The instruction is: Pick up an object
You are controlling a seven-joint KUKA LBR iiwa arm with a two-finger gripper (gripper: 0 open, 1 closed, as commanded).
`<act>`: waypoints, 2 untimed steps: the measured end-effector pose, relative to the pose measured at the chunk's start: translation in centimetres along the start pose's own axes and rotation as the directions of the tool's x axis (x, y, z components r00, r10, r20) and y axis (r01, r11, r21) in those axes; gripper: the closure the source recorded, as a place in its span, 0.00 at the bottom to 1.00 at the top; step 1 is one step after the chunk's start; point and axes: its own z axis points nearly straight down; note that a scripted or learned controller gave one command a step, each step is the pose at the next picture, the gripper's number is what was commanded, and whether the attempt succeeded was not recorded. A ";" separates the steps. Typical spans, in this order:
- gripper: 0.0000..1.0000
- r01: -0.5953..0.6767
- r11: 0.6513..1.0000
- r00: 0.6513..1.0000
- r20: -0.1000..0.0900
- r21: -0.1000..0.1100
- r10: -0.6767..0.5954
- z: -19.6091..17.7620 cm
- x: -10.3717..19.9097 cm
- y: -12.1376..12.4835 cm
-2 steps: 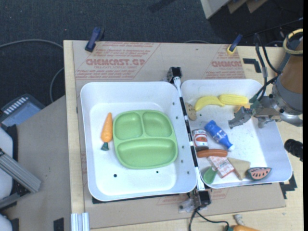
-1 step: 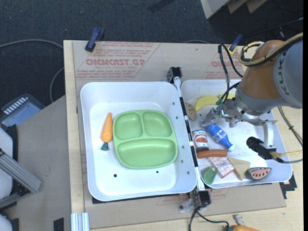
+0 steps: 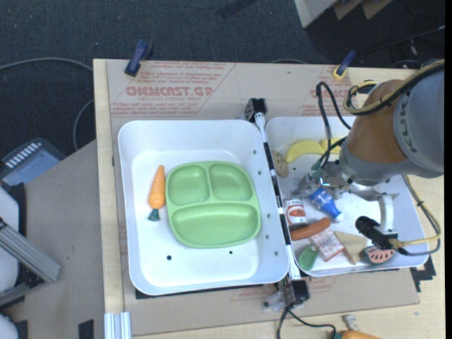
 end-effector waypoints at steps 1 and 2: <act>1.00 -0.001 1.000 1.000 0.000 -0.002 0.001 -1.0 0.0 0.0; 1.00 0.002 1.000 1.000 0.000 -0.004 -0.002 -10.1 7.1 3.0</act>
